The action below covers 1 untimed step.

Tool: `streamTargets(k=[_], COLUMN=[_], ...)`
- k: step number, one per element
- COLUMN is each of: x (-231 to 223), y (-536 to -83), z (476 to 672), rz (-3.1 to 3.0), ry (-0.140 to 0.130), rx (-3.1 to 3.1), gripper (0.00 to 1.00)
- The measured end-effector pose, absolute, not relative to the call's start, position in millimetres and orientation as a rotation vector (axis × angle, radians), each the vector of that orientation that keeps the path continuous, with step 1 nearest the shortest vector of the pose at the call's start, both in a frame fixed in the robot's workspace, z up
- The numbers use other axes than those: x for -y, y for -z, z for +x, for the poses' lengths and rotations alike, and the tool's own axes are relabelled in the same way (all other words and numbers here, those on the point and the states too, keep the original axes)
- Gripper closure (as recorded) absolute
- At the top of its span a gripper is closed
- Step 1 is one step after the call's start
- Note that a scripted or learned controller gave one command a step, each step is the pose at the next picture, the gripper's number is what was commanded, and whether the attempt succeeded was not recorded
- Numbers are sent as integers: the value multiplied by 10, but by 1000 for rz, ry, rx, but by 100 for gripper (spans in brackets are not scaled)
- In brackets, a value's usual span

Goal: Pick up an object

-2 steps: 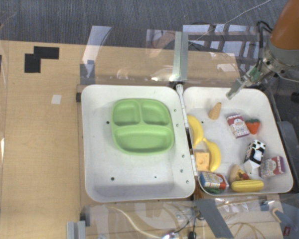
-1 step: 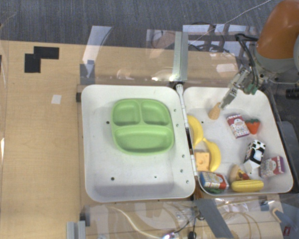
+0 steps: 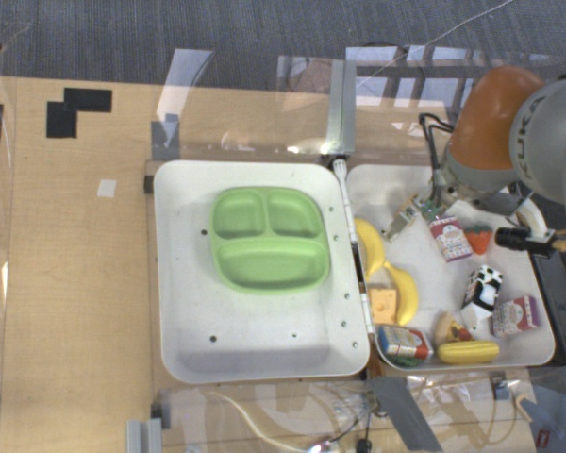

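From the overhead camera, a green, three-compartment plastic plate (image 3: 269, 239) is seen in the left white bin (image 3: 184, 347). The right white bin (image 3: 382, 182) is filled with small items: two yellow bananas (image 3: 370, 245), a pink-and-white carton (image 3: 449, 238) and a black-and-white cow figure (image 3: 484, 289). The pincer (image 3: 437, 199) is seen above the carton; its opening cannot be told.

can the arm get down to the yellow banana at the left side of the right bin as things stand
Probably yes. The banana lies uncovered along the right bin's left wall, with only an orange block beside it; the wall may crowd the tool.
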State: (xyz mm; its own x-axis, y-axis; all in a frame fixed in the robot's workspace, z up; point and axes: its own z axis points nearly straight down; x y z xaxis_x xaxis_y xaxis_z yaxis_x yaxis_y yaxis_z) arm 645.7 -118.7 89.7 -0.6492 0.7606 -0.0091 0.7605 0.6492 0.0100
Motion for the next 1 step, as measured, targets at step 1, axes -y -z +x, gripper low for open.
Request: streamTargets(k=[1], x=[1172], y=[-884], z=[6663], rz=[1624], ry=[-3], rx=[-2696], gripper=[0])
